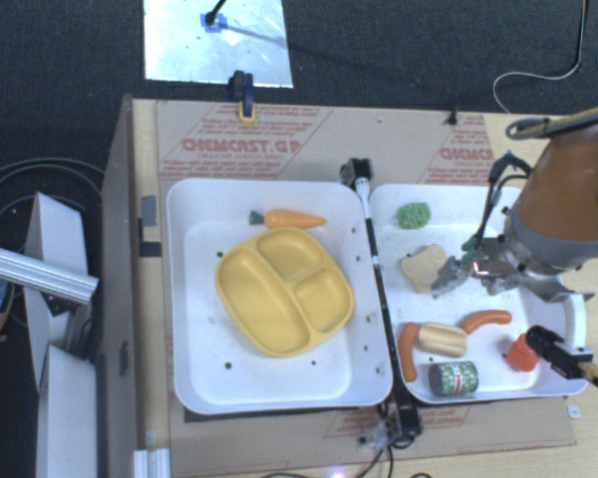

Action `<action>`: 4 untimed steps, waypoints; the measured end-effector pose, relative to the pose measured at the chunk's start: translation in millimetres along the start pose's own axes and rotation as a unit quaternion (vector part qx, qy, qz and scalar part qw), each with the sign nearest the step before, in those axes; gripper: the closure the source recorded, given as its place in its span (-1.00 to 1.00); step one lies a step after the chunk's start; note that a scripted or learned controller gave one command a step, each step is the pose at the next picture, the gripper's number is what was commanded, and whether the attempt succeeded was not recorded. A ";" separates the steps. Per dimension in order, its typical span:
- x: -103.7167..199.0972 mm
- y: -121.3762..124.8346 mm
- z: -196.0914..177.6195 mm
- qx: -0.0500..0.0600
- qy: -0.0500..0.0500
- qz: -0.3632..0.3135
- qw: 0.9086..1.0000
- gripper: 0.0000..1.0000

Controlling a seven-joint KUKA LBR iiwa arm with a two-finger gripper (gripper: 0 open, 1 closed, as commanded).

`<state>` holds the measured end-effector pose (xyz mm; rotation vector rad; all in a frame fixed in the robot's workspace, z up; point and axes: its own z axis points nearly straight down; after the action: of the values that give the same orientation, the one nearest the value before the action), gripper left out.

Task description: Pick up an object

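- Cardboard sheet [279,137] under the bins reads "CHEMCAST GP".
- Arm [568,192] enters from 3 o'clock, reaching over the right bin [498,391].
- Gripper [458,270] spread open, holding nothing, tips just beside the bread slice [424,267], at its 3 o'clock.

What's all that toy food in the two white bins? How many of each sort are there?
Left bin:
Yellow divided plate: 1
Carrot: 1

Right bin:
Green broccoli-like piece: 1
Tan bread-like slice: 1
Sausages: 2
Bread roll: 1
Green-labelled can: 1
Small red-orange piece, kind unclear: 1

Total: 9
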<state>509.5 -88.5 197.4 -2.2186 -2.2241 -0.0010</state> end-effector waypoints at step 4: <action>-95.2 45.3 102.1 -0.002 -0.001 0.000 1.000 1.00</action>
<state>555.2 -183.5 95.3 -2.2215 -2.2272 -0.0042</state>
